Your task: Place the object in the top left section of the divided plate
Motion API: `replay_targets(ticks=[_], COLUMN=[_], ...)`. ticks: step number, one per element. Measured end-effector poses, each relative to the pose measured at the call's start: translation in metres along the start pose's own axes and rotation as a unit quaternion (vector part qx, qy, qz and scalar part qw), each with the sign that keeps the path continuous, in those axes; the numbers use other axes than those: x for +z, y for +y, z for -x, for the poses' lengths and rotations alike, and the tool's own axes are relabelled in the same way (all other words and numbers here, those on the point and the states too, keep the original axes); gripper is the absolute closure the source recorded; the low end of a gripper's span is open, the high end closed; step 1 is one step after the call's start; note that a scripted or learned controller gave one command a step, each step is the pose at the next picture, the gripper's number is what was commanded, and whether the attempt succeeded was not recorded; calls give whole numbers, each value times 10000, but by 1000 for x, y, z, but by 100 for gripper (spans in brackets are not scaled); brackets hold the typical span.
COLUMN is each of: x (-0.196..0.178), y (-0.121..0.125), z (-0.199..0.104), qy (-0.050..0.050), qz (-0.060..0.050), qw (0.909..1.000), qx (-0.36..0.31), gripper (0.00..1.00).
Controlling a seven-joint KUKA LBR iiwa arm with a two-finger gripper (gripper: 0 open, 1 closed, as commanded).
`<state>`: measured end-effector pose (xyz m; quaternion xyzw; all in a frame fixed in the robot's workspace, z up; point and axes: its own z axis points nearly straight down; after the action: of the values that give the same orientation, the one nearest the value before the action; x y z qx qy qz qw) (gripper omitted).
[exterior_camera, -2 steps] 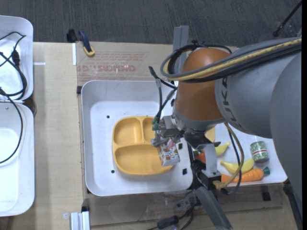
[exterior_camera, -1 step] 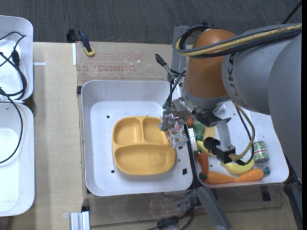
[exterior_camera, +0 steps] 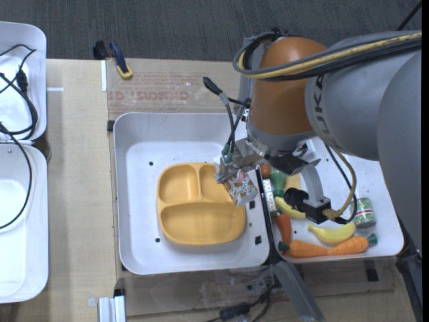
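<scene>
I see the gripper (exterior_camera: 231, 170) low over the right edge of the yellow divided plate (exterior_camera: 198, 205) in the left bin (exterior_camera: 134, 200), clenched on a small crinkled packet (exterior_camera: 241, 188) (silvery, printed). The packet hangs above the plate's upper right compartment. In the right bin (exterior_camera: 385, 200) lie bananas (exterior_camera: 333, 232), carrots (exterior_camera: 328, 247) and a can (exterior_camera: 364, 212).

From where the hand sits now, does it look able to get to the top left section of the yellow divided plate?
Probably yes. The hand hangs over the right edge of the yellow divided plate, and the top left section lies just beside it, with nothing lying in it or standing between the two.
</scene>
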<state>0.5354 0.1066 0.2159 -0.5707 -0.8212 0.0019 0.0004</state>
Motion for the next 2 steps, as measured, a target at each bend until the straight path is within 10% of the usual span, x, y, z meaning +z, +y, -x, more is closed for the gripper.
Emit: replay_targets(ticks=[1,2], x=[17,4], y=[-29,-16], z=[-58,-46], qy=[3,-1], qz=[-9,0], qw=[10000,9979], qx=[-46,-649], gripper=[100,100])
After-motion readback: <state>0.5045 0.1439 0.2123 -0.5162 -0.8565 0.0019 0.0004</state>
